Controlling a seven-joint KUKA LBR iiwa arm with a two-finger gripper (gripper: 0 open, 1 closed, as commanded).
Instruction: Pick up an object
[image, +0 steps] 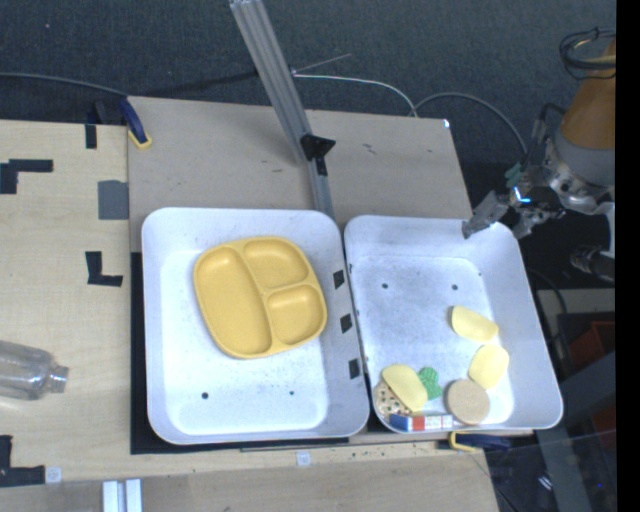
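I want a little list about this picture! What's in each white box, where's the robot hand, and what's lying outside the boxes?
left bin: shallow white bin holding a yellow plastic divided plate
right bin: shallow white bin with pale yellow food-shaped toys, a small green piece and a round tan disc, all near its front right corner
gripper: gripper by the right bin's far right corner, above the rim
outside the bins: clear plastic bottle lying on the wooden bench
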